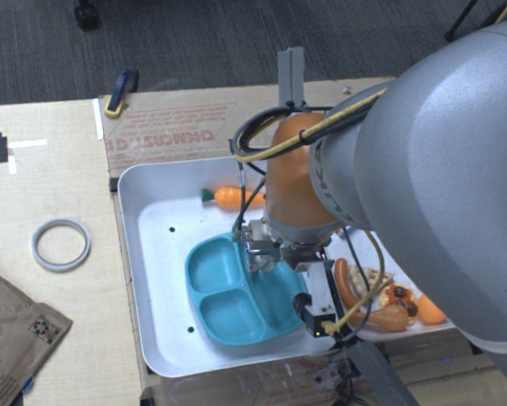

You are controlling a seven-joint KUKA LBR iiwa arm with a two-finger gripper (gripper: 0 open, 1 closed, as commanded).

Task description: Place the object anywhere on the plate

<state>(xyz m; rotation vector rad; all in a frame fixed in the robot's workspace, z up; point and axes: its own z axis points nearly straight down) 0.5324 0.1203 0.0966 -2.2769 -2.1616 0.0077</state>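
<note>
A blue divided plate (222, 290) lies in the white bin (142, 253), toward its front. An orange toy carrot (229, 196) with a green top rests on the bin floor behind the plate, near the back wall. My gripper (258, 252) hangs under the orange wrist band, over the plate's back right edge, a short way in front of the carrot. The wrist and its cables hide most of the gripper, and I see no object in it.
Toy foods lie at the right under the arm: a red sausage (345, 280), a brown bread piece (385, 319) and an orange piece (430, 311). On the bench to the left are a tape roll (61, 244) and a cardboard box (13, 341).
</note>
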